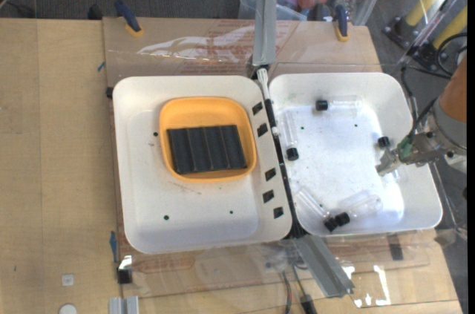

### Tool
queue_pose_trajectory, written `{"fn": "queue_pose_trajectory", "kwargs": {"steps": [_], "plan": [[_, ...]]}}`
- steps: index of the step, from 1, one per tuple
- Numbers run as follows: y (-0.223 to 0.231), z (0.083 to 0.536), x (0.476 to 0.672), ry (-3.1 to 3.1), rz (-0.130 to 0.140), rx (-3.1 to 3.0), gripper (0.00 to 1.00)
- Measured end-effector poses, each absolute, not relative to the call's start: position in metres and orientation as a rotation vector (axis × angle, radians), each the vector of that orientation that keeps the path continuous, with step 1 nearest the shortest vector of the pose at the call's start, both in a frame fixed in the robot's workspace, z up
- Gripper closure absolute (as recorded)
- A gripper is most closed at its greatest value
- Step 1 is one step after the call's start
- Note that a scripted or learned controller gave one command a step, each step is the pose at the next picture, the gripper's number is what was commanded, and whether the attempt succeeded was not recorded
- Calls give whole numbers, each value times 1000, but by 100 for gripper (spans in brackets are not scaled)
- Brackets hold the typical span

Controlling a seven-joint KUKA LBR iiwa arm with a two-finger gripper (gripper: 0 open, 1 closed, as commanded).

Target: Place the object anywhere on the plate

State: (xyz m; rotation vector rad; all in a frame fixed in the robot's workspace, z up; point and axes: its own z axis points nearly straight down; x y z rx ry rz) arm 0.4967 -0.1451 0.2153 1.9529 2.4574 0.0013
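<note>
The black ridged object [206, 148] lies on the orange plate [177, 113] in the left bin [137, 179]. The gripper [392, 159] hangs over the right bin [349, 149] at its right side — small and blurred, so I cannot tell its state.

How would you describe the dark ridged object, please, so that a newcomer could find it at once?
Start at the left white bin of the two side by side. In it sits an orange plate with rounded corners, and the dark ridged block lies flat on that plate. It is the one large black slab with parallel grooves, unlike the tiny black pieces scattered in the right bin.
</note>
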Motion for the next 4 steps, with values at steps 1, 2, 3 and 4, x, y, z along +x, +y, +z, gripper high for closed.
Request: {"fn": "queue_pose_trajectory", "kwargs": {"steps": [1,2,3,4], "plan": [[-155,202,553,2508,1,1887,100],[-172,231,616,2706,2,1584,100],[-172,231,616,2707,1,1583,0],[-194,194,668,2723,1,1557,0]]}}
